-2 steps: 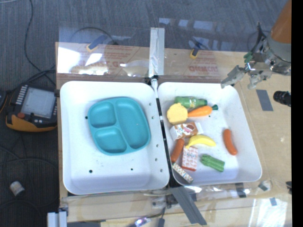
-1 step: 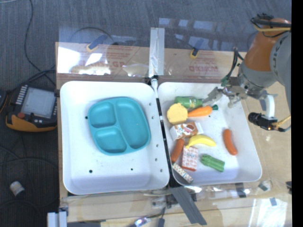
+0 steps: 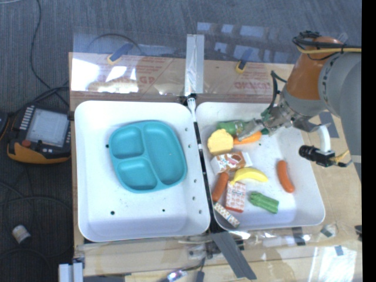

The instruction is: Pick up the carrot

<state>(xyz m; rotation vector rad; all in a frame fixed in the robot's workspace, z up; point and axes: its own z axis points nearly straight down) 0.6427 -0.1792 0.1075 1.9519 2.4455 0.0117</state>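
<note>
The carrot (image 3: 251, 138) is a short orange piece lying in the far part of the right bin (image 3: 305, 216), pointing left toward a green leafy piece (image 3: 229, 127). My gripper (image 3: 268, 122) hangs low over the bin just above and to the right of the carrot's thick end, close to it or touching it. The carrot still looks to rest on the bin floor. The grey arm with its orange band (image 3: 308, 75) comes in from the upper right.
Around the carrot lie a yellow wedge (image 3: 220, 141), a banana (image 3: 249, 175), two red sausages (image 3: 285, 176) (image 3: 220, 185), a green vegetable (image 3: 264, 202) and several small packets (image 3: 236, 196). A blue divided plate (image 3: 147, 155) sits in the left bin (image 3: 94, 216).
</note>
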